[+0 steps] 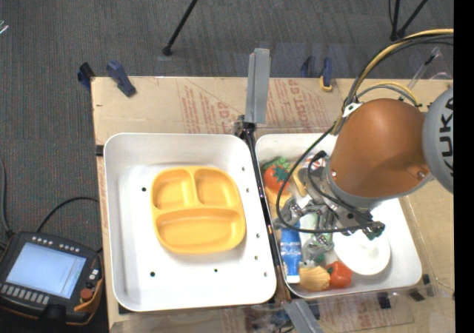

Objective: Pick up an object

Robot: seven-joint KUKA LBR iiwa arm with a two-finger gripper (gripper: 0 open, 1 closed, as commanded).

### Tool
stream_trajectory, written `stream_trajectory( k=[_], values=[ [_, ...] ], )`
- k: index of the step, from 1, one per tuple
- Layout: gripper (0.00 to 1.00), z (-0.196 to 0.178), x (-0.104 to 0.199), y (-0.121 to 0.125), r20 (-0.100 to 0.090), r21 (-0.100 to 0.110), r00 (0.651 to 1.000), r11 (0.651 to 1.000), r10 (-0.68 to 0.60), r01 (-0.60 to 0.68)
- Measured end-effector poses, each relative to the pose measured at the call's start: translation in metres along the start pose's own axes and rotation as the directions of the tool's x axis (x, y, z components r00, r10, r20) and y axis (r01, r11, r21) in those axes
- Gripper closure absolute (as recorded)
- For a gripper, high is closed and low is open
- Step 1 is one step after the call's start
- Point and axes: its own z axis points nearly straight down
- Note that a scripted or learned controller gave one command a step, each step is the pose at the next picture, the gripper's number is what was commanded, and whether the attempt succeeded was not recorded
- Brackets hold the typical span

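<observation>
Arm is in from your right, orange band [381, 148] sitting over the right bin [412, 249]. Gripper [320, 222] is low in that bin's clutter, between the toys at the divider side and the white plate [364, 256]. You can't tell from this angle how far apart the fingers are, or whether anything sits between them; the wrist and cabling cover them.

Right bin contents you can make out:
- orange tomato-like toy [275, 175] with a green top, at the far left corner by the divider
- blue-and-white tube [291, 254] lying along the left wall, just beside the gripper
- tan lumpy piece [314, 277] at the near edge, touching a small red-orange piece [340, 273]
- white plate toward the near right, partly under the arm

Left bin [118, 220] holds a yellow divided tray [198, 209], flat, roughly centred, well apart from the gripper.

Teach pendant [46, 276] lies on the floor off the worktop's left corner.
</observation>
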Motion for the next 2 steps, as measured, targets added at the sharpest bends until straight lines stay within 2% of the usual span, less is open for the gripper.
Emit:
stream_trajectory(
  k=[1,2],
  values=[
    [1.0,0.003,-0.012,0.028,-0.006,-0.005,0.988,0.988,-0.153,0.153],
    [1.0,-0.048,-0.018,0.0,-0.002,-0.003,0.959,0.959,-0.282,0.282]
  ],
)
